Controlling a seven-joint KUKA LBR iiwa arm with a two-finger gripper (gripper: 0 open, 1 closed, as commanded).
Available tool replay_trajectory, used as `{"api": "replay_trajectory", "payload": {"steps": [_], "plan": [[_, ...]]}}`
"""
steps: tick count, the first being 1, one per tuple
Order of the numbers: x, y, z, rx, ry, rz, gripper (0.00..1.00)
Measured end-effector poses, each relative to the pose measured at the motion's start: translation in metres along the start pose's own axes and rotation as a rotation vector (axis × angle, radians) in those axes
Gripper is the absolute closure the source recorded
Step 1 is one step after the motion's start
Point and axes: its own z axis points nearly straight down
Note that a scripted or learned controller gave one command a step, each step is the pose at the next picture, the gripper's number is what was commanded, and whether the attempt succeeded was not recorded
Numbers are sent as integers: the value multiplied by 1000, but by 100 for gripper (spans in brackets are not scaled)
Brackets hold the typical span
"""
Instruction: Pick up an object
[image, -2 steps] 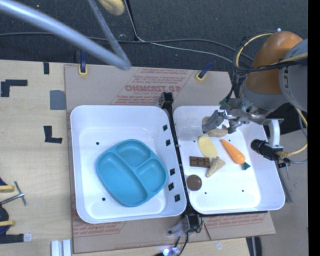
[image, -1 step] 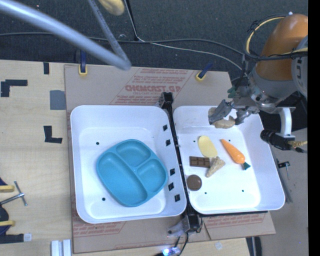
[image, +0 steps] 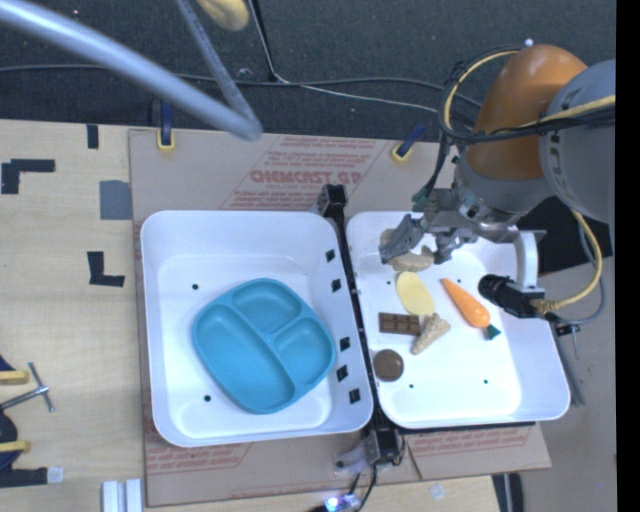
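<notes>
The gripper (image: 418, 242) hung over the far end of the right bin (image: 520, 385), directly above a pale beige piece (image: 410, 263) lying on the bin floor beside a yellow oval piece (image: 414, 293). I judged the beige piece light, stiff and smooth, best pinched across its narrow width. Its far edge was hidden under the jaws, and whether they stood open or closed could not be made out.

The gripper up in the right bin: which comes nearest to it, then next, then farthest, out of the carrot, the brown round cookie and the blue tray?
From the gripper, seen in the camera view:
1. Carrot, in the right bin, just below and right of it.
2. Brown round cookie, at the right bin's lower left.
3. Blue tray, over in the left bin.
</notes>
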Motion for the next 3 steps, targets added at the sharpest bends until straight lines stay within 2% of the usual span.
{"api": "replay_trajectory", "payload": {"steps": [1, 2, 3], "plan": [[51, -9, 15, 1, 0, 0, 100], [99, -27, 9, 0, 0, 0, 100], [141, -42, 18, 1, -1, 0, 100]]}}
